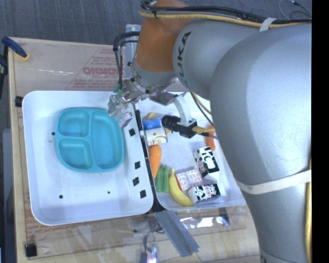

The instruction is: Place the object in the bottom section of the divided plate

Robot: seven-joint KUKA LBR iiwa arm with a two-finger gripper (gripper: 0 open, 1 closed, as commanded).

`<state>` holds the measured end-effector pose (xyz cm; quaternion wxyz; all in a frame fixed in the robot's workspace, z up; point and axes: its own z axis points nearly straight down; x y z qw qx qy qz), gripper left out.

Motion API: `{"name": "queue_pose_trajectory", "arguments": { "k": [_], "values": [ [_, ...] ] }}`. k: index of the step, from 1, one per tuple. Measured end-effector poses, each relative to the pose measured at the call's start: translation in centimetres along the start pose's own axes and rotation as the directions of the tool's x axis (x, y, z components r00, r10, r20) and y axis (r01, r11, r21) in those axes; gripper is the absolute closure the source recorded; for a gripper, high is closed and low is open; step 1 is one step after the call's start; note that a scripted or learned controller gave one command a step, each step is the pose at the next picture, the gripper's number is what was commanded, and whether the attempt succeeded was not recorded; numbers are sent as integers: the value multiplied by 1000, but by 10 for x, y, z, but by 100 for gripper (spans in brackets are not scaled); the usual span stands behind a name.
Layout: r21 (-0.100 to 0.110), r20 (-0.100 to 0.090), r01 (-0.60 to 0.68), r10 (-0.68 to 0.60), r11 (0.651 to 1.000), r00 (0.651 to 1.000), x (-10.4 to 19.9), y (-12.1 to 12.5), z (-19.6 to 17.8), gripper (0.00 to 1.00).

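The light blue divided plate lies in the left white bin, with two small sections on its left and one long section on its right. My gripper hangs over the left bin's far right corner, just beyond the plate's upper right rim. A small pale object with pinkish marks shows right under the gripper, at the plate's edge. I cannot tell whether it is held or resting there. The grey arm covers much of the right bin.
The right bin holds a carrot, a green vegetable, a banana, a pink carton, two black-and-white cartons, and a blue-and-white carton. A divider with black clips separates the bins.
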<state>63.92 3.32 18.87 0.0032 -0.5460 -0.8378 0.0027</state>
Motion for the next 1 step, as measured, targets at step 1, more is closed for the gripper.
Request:
{"name": "queue_pose_trajectory", "arguments": {
  "k": [1],
  "values": [
    [0, 0, -1, 1, 1000, 1000, -1, 0, 0, 0]
  ]
}}
